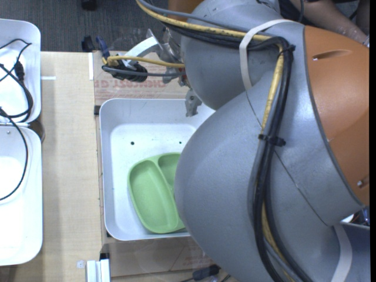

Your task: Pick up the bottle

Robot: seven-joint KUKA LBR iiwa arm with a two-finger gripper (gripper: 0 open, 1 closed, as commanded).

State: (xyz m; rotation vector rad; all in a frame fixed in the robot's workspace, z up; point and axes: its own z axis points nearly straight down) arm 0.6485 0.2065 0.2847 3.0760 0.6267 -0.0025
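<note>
Mostly arm: the bottle's bearing from the claw cannot be read.

Largest, the grey arm [264, 157] covers the right half of the right-hand bin [111, 157] on the tabletop [64, 157]; beside it lies a green two-part dish [151, 195]. No bottle can be made out, and the claw's state cannot be told.

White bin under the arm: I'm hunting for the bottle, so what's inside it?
A green two-compartment tray lies in the white bin. The grey arm covers the bin's right part, so its contents there are hidden.
</note>
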